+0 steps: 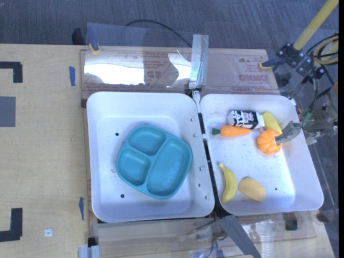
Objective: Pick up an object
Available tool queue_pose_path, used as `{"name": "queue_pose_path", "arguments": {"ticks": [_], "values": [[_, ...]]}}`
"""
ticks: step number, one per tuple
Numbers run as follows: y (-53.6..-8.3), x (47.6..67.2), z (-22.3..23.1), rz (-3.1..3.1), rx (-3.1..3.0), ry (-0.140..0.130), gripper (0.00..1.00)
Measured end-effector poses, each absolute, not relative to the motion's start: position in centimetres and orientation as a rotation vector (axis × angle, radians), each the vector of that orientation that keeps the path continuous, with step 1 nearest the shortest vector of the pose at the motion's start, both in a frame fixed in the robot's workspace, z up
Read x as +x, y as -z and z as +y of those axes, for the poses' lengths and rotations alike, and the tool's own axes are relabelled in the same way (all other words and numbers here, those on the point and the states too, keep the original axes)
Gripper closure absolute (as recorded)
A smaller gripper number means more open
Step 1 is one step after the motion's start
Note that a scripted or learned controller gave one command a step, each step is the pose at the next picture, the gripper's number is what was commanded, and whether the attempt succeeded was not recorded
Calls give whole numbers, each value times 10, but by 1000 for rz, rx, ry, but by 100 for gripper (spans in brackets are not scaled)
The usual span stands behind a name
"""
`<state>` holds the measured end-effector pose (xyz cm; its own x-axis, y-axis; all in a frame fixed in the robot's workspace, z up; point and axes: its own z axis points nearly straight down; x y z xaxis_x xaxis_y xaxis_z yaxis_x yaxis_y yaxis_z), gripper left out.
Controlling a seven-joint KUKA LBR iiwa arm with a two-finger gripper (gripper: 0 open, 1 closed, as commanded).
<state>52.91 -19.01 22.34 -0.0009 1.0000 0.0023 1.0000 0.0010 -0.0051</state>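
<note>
The right bin [301, 192] holds several toy foods. An orange carrot [232, 131] lies near its left wall, with a black-and-white toy [243, 118] just behind it. A small yellow piece [272, 122] sits toward the back right, next to an orange pumpkin-like toy [267, 143]. A yellow banana [228, 183] and a rounded yellow toy [251, 189] lie near the front. The grey tip of my gripper [286, 134] reaches in from the right and sits at the pumpkin's upper right edge. Nothing is visibly lifted.
The left bin [102, 112] carries a blue three-compartment plate [155, 160]. A metal post [199, 61] stands behind the seam between the bins. Cables and a yellow bar [317, 20] crowd the far right. The wooden bench [37, 144] stretches to the left.
</note>
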Motion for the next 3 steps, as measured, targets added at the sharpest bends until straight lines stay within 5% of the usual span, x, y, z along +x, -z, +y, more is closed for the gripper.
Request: {"name": "queue_pose_path", "arguments": {"ticks": [1, 2, 3], "values": [[-106, 572, -208, -2237, -2184, -4, 0], [-128, 578, -210, -2252, -2200, 11, 100], [-215, 609, -158, -2366, -2076, 8, 100]]}}
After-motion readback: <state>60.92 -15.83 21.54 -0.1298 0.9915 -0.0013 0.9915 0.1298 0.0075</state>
